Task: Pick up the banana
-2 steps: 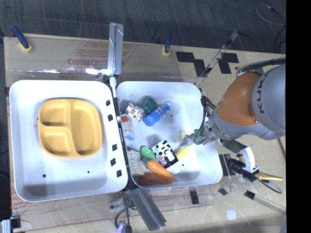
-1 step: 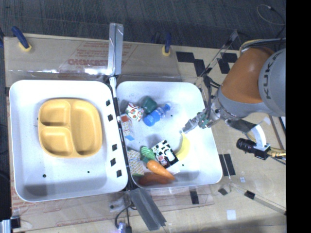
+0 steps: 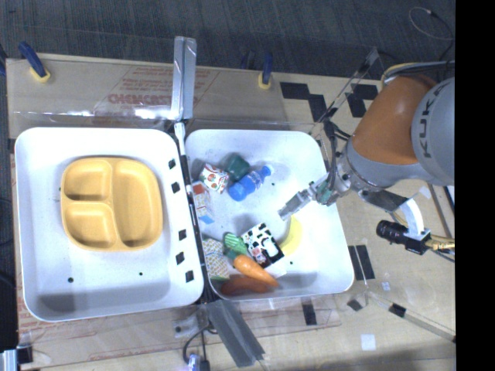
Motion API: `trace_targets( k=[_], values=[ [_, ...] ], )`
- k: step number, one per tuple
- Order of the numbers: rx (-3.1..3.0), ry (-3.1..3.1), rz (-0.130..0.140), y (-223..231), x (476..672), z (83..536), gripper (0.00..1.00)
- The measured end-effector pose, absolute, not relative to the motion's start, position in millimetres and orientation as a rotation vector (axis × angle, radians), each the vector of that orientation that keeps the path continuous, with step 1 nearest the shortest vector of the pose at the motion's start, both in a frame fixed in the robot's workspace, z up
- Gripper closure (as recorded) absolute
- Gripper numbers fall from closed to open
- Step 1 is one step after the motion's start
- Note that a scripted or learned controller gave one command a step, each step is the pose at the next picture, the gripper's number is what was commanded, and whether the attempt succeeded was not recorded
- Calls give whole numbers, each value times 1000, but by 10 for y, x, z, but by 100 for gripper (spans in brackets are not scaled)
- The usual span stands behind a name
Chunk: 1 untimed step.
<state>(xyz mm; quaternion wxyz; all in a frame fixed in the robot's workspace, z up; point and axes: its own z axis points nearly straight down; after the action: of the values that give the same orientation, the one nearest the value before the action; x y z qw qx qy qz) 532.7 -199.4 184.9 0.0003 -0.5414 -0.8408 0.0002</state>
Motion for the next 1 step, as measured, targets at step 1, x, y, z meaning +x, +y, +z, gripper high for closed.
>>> trace_targets(
  k=[1],
  values=[
    [-1426,-2804,0,-2024,5212,1079,0]
  ],
)
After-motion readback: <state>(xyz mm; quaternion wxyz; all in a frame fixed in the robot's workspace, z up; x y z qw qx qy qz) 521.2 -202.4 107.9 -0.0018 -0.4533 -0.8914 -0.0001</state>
